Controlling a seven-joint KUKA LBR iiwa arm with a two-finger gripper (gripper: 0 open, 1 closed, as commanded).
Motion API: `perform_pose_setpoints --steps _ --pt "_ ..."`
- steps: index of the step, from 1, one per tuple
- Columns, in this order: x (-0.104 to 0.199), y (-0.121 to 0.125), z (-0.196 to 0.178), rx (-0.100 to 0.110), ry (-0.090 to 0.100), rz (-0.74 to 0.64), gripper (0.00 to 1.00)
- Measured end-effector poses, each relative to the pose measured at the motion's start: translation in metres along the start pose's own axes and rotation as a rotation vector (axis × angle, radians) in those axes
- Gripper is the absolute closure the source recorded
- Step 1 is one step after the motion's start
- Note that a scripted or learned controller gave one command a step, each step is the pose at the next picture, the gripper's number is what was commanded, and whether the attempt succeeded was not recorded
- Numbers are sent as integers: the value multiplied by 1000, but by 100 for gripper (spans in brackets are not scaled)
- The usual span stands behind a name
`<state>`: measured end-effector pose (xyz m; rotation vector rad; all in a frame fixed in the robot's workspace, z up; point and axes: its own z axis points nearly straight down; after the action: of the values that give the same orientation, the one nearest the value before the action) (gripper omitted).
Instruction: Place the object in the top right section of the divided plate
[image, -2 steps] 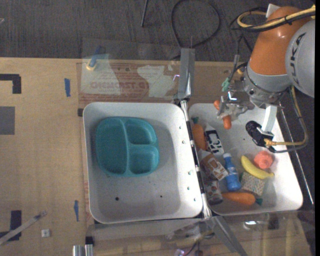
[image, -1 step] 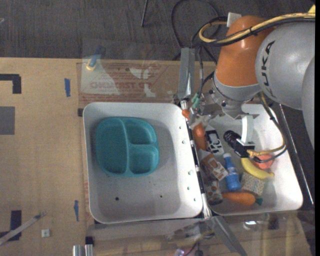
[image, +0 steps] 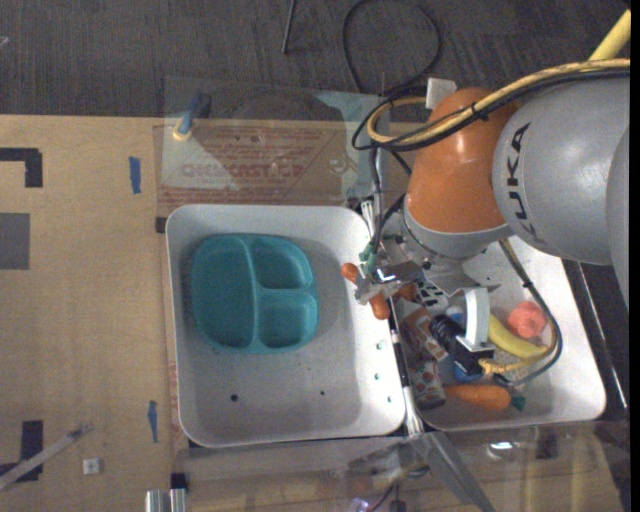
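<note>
Overhead view of the bench (image: 80, 300) with two white bins side by side. The left bin (image: 290, 410) holds a teal divided plate (image: 255, 292), lying in the bin's far half, its three sections bare. The grey arm (image: 560, 170), with its orange band (image: 455, 170), reaches in from the right; its claw (image: 375, 285) hangs over the rim shared by the two bins. A small orange object (image: 350, 272) shows at the claw's tip, with a second orange piece just near of it; whether the claw grips it, and whether the claw is open or closed, cannot be told. The object lies right of the plate, apart from it. The right bin (image: 580, 400) contains a carrot (image: 480, 398), a banana (image: 520, 345) and a pink item (image: 527, 320).
</note>
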<state>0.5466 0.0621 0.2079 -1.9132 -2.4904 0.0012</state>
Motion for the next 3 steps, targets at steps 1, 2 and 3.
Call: perform_pose_setpoints --steps 1,2,3 --pt "57 -27 8 1 0 -77 100" --pt "96 29 -34 -2 -1 99 100" --pt "97 29 -33 -2 -1 98 0"
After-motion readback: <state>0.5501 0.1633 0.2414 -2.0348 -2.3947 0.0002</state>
